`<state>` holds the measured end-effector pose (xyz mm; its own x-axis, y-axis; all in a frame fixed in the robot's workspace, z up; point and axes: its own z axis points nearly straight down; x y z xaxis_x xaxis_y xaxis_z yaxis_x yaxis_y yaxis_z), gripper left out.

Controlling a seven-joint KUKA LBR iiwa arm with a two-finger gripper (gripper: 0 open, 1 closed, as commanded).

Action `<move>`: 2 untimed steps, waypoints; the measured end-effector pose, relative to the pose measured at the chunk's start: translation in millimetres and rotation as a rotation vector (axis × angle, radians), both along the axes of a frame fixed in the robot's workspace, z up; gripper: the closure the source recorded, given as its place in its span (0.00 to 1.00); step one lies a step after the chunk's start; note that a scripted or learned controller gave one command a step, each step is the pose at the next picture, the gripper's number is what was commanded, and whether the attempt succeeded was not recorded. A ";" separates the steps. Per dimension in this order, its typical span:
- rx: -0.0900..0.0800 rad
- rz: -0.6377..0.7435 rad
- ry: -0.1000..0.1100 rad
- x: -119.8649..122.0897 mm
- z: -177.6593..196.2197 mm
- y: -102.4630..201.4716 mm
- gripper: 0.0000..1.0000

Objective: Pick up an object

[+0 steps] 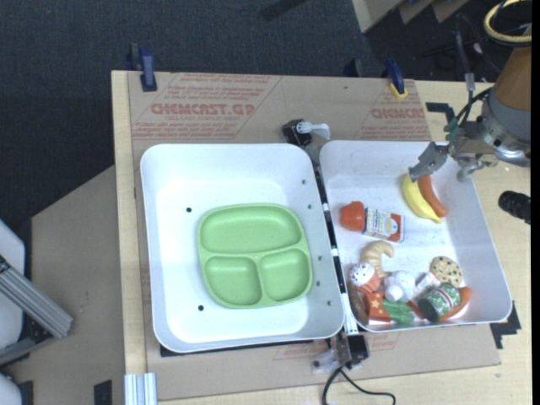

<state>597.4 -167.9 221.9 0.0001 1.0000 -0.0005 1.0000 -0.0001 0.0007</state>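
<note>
My gripper [447,165] hangs open over the far right part of the right bin [488,251], with nothing between its fingers. Just below it lies a yellow banana [416,201] with an orange piece [433,194] against its right side. A red bottle with a white label [369,219] rests near the bin's middle. Closer to the front sit a croissant [377,251], a cookie [445,270] and a heap of small toy foods [398,299].
The left bin [169,218] holds a green divided plate [253,253]. A small black-and-white fitting [304,131] sits on the board behind the seam between the bins. Blue clamps [145,64] pin the board's far edge.
</note>
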 end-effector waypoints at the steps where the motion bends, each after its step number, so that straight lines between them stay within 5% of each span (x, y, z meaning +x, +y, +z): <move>1: 0.001 0.002 0.005 41.4 -122.0 -16.3 0.00; 2: 0.002 0.000 -0.001 43.7 -137.5 -50.4 0.00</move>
<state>641.2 -218.4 84.4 0.0003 1.0000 0.0016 1.0000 -0.0003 0.0015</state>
